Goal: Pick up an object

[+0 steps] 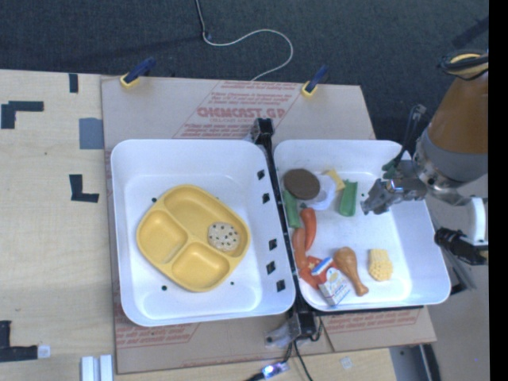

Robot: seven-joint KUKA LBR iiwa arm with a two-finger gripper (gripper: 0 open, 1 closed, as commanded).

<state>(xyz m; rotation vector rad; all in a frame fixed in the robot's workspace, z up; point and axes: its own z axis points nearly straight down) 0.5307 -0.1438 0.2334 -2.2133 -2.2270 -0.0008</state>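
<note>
My gripper hangs over the right bin, near its right-middle, just to the right of a green block. I see nothing in its grasp. Toy food lies in this bin: a brown round patty, an orange-red pepper, a chicken drumstick, a yellow cracker and a small printed packet. A small yellow piece lies behind the green block.
The left bin holds a yellow sectioned plate with a speckled cookie on it. Black clips join the bins along the divider. A white cable loops on the dark floor behind the bench.
</note>
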